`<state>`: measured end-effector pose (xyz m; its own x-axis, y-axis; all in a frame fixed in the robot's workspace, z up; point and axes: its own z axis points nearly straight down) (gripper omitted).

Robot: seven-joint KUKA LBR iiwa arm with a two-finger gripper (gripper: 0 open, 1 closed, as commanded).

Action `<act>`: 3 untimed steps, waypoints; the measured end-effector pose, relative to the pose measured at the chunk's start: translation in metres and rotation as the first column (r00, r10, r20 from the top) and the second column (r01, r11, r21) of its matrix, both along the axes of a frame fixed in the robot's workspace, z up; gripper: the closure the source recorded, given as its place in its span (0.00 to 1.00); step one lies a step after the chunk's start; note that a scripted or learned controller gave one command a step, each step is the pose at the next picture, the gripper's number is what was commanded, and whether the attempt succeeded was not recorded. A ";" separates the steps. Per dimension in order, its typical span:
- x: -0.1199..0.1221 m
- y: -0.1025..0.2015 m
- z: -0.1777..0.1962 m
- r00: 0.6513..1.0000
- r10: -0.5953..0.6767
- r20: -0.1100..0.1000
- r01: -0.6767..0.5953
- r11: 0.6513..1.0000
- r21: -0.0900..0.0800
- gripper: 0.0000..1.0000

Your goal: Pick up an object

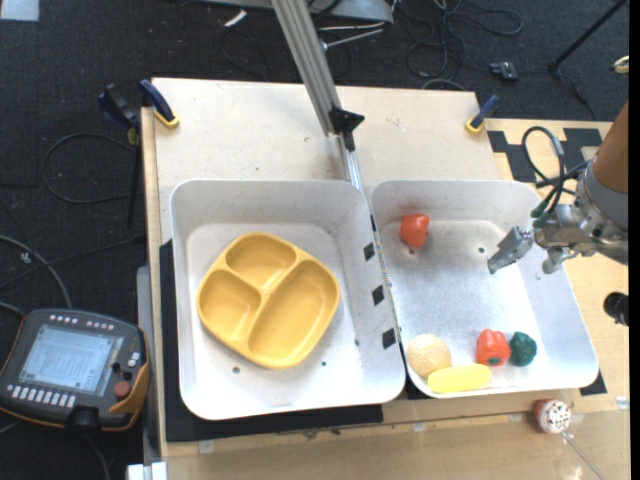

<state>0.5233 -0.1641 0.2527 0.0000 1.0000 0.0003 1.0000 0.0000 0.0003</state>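
Right bin [560, 298]: gripper [528, 251] spread, empty.

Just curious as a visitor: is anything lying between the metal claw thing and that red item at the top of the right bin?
No. In the camera view, bare white bin floor separates the end effector from the red item.

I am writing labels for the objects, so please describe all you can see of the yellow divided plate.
The yellow divided plate looks like smooth plastic, rounded, with three compartments: two smaller at its upper left, one larger at its lower right. It lies flat, right side up, on the floor of the left bin, near its middle. Nothing else touches it.
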 end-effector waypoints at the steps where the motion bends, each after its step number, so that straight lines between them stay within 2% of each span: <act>1: 0.014 0.069 -0.158 1.000 0.004 0.002 -0.004 1.000 -0.002 0.00; 2: -0.029 0.061 -0.053 1.000 -0.002 0.006 0.002 1.000 -0.002 0.00; 3: 0.020 0.137 -0.058 1.000 0.010 0.003 -0.010 1.000 0.001 0.00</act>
